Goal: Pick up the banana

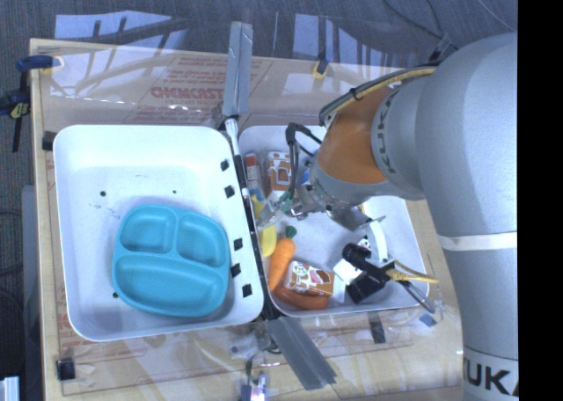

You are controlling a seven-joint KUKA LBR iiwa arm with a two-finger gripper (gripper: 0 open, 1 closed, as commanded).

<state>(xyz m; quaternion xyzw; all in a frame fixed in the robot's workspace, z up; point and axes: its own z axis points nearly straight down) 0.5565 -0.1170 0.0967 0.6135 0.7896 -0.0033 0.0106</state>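
The banana (266, 240) shows as a yellow strip lying along the left wall of the right bin (400, 223), partly hidden by a carrot (280, 265) that leans against it. My gripper (296, 204) is low inside the right bin, just above and to the right of the banana's upper end. The orange-banded wrist covers most of it. Nothing can be seen held in it.
The left bin (79, 215) holds a blue divided plate (171, 258). In the right bin, two small printed packages (266, 171) stand at the back left, and an orange and white packet (308, 280) lies by the carrot at the front. The arm covers the bin's right half.
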